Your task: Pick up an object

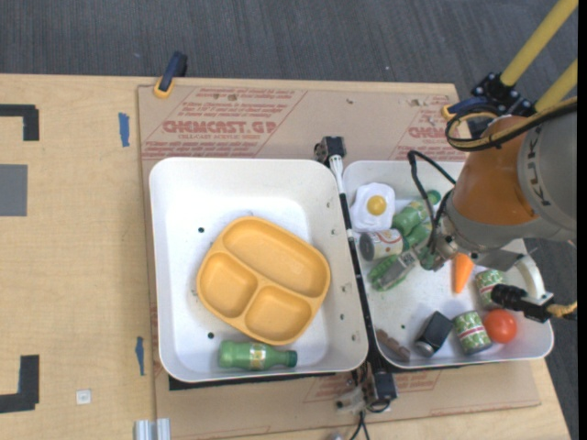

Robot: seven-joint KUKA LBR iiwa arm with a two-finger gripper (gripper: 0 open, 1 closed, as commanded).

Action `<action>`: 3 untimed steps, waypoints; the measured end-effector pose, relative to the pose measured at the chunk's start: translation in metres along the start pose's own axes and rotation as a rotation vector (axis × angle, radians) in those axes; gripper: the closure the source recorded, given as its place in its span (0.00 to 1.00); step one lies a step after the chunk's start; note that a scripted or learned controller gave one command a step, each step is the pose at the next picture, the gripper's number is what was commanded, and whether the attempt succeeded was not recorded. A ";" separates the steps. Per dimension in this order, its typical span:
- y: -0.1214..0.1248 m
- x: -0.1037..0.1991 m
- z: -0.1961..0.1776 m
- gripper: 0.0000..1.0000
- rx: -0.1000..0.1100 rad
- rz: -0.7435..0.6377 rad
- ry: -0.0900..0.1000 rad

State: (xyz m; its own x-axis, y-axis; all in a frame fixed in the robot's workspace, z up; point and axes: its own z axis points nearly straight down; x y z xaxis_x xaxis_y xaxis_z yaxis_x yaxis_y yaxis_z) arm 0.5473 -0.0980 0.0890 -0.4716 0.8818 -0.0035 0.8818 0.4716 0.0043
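two bins on table | hand [431, 250] low in right bin [537, 348] among green cans, likely seeking a grasp | finger state: cannot tell | yellow divided tray [264, 279] in left bin [174, 246]

Two bins sit side by side on the surface [73, 273]. In the left bin [174, 191] a tray [264, 278] lies in the middle, with a bottle [258, 357] on its side in front of it. In the right bin [537, 342] an egg [374, 204] lies at the back left, cans [408, 218] just right of it, a carrot [461, 272] further right, a tomato [502, 325] at the front right, and a can [472, 331] touching the tomato's left.
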 end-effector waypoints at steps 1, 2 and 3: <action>-0.049 -0.058 0.001 0.00 0.000 -0.155 -0.001; -0.067 -0.025 0.002 0.00 -0.001 -0.494 -0.001; -0.020 -0.009 0.001 0.00 -0.002 -0.820 -0.002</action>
State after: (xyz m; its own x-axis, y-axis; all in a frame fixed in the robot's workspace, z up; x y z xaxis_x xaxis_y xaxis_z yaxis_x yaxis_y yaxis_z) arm 0.5342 -0.1155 0.0875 -0.9666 0.2563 -0.0080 0.2563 0.9666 0.0012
